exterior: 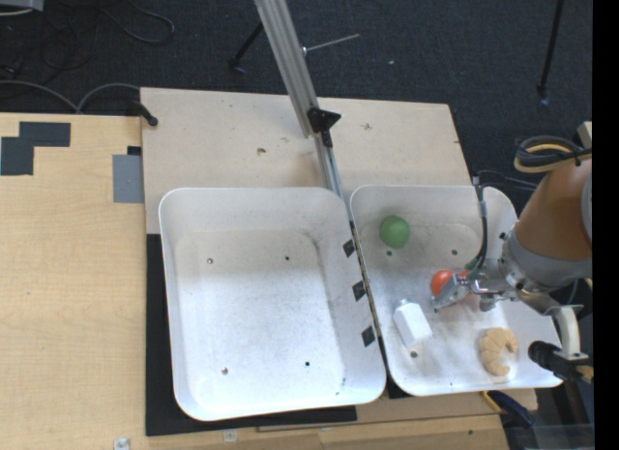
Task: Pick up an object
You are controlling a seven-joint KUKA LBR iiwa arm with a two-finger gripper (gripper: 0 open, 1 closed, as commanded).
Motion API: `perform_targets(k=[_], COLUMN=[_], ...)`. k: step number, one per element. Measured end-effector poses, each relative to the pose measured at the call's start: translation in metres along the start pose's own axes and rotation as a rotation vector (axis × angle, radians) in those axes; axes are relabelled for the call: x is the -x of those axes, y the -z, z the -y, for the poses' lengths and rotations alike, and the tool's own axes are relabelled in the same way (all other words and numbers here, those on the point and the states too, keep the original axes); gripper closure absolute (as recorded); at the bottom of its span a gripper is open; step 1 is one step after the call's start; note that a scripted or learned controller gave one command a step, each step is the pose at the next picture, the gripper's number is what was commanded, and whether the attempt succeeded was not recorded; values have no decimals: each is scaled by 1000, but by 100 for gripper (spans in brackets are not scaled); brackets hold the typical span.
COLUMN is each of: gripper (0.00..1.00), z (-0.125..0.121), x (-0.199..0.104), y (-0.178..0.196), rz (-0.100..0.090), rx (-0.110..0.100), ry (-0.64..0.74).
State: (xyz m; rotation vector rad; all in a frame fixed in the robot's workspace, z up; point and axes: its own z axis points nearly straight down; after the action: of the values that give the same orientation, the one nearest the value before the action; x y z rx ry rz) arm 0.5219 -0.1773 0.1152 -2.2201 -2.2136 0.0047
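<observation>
The gripper (447, 293) sits low in the right bin (503, 208), fingers clamped around a red ball (442, 281).

A grey arm (542, 269) with a broad orange band, ending in a metallic end effector (455, 295).

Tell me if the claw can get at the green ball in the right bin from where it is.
Probably yes. The green ball lies alone near the bin's far wall, with bare floor between it and the claw, which is by the red object.

A slanted aluminium rail (288, 56) rises behind the left bin (193, 216), with black cables (106, 13) on the floor.
</observation>
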Motion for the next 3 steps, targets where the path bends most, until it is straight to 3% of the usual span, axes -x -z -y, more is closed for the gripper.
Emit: perform_targets(k=[1,2,3], gripper=[0,100,100], z=[-1,0,3], x=[0,0,10], y=[-23,-13,43], rz=[2,0,4], rx=[5,4,9], ry=[-1,-5,-6])
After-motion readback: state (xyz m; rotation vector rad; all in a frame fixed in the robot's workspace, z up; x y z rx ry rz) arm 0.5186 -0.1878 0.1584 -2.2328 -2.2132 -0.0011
